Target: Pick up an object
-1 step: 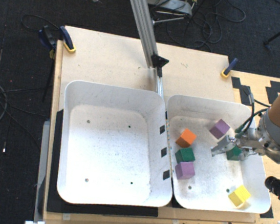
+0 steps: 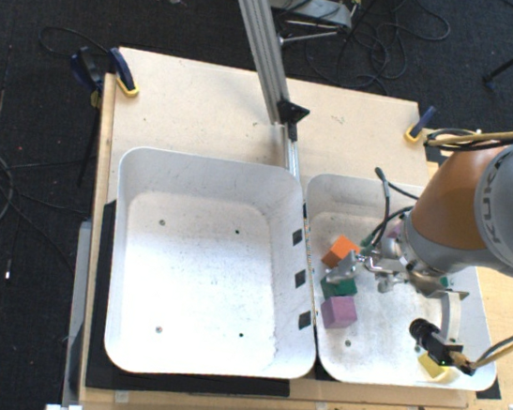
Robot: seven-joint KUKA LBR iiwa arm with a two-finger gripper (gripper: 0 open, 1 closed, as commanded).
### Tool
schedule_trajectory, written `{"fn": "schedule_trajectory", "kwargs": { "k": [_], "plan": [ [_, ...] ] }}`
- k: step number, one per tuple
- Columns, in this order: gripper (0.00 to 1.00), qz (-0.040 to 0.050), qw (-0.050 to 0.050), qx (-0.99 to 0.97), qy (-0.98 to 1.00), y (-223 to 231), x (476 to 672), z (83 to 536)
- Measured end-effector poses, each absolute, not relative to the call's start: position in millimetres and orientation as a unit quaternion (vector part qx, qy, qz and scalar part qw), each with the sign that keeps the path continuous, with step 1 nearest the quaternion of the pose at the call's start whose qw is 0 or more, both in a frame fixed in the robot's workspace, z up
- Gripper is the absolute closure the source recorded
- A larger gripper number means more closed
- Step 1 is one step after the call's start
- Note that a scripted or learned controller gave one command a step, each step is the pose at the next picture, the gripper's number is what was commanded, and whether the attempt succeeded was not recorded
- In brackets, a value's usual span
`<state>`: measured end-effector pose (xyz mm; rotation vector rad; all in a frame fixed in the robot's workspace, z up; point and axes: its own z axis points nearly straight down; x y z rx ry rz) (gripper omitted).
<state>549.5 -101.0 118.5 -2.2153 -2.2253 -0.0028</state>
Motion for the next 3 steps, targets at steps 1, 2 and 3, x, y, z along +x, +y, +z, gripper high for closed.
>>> {"fn": "schedule_trajectory", "kwargs": {
  "k": [1,2,3],
  "plan": [
    [0.0,0.0,0.0,-0.707,-0.707,-103,565.9,105],
    [0.0,-0.0009,0.008,-0.703,-0.711,-96,603.6,96],
    [0.0,-0.0068,-0.002,-0.704,-0.71,-97,638.9,100]
  ]
}}
